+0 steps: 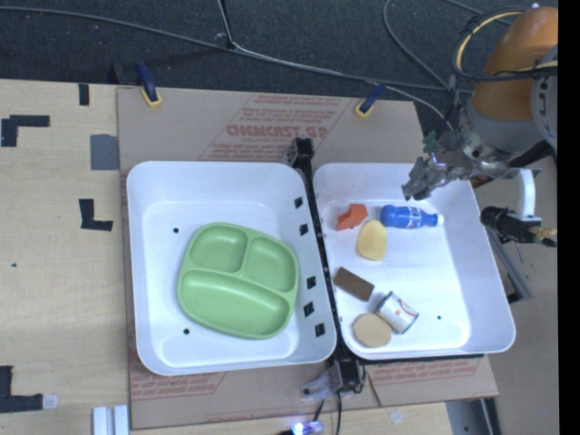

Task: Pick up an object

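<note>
On your left you have a white bin [145,198] holding a green divided plate [237,279]. Both bins sit on a cardboard sheet [272,125], fixed by blue-and-yellow clamps [148,87] along its top edge.

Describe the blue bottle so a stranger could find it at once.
Look in the right-hand white bin, at its far end, just below the robot's hand. The blue bottle lies there on its side, between an orange piece and the bin's right wall, with a pale yellow lump in front. It is the bin's one blue thing.
</note>
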You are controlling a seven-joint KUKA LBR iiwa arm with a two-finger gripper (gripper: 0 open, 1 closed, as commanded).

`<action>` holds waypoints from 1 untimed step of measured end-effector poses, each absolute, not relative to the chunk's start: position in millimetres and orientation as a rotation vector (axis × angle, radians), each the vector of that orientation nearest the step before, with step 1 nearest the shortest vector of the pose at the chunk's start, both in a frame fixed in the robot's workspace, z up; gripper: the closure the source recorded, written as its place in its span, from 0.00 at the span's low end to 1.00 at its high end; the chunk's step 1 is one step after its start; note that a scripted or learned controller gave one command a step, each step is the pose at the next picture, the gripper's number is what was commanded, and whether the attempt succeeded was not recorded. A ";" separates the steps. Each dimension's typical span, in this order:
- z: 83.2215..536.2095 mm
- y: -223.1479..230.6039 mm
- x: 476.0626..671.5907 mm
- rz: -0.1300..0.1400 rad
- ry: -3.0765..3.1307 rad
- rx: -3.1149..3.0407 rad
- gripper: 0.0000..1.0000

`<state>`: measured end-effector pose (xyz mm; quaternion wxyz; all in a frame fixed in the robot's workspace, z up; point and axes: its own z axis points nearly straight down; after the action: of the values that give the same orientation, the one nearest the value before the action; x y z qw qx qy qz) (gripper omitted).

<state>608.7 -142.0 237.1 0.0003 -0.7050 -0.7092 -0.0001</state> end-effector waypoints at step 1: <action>223.6 -87.8 608.9 0.001 -2.227 -2.213 1.00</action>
<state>608.9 -87.8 223.6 0.0010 -0.7049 -0.7093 0.0002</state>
